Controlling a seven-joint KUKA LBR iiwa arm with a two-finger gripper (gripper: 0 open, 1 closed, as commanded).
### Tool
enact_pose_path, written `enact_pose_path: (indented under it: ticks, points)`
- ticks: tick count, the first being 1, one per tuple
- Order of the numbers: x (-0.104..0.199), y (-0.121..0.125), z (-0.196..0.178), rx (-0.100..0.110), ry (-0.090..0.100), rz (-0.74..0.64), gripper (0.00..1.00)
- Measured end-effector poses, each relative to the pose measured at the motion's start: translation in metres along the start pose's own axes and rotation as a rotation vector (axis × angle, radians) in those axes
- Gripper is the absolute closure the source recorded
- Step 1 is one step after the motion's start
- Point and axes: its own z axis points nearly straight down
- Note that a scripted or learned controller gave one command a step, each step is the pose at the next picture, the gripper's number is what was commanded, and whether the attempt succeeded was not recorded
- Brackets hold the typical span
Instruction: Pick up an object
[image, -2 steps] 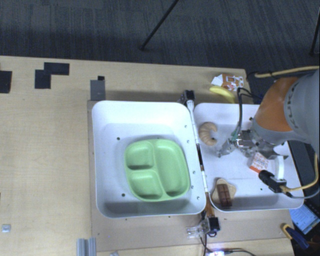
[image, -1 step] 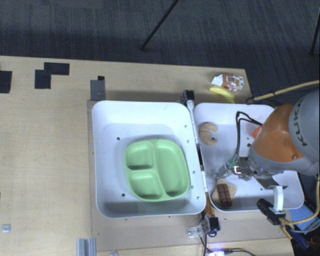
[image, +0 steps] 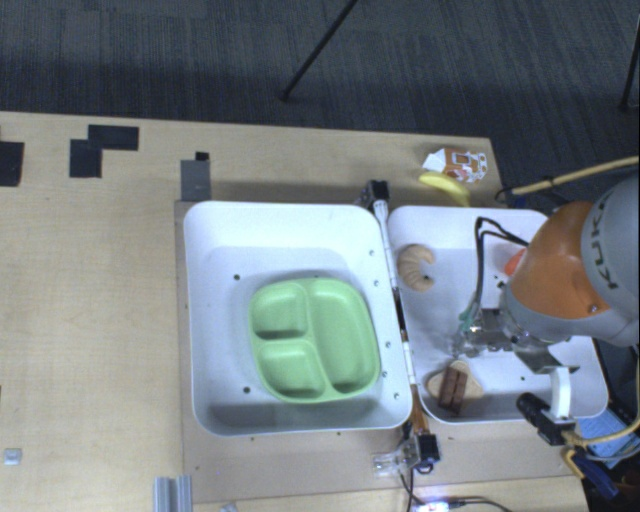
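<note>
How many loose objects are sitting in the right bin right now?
2. A tan round piece lies near the bin's upper left corner, and a brown-and-tan item lies near its lower left edge, below the claw. The arm covers the bin's right part, so more may be hidden.

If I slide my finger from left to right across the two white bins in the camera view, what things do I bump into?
Green divided plate in the left bin → tan round pastry in the right bin → the gripper of the grey and orange arm.
</note>
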Motion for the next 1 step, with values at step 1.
enact_pose_path:
  ticks: [1]
  points:
    - [0.0654,0.0734,-0.0864,0.009,0.002,-0.002,1.00]
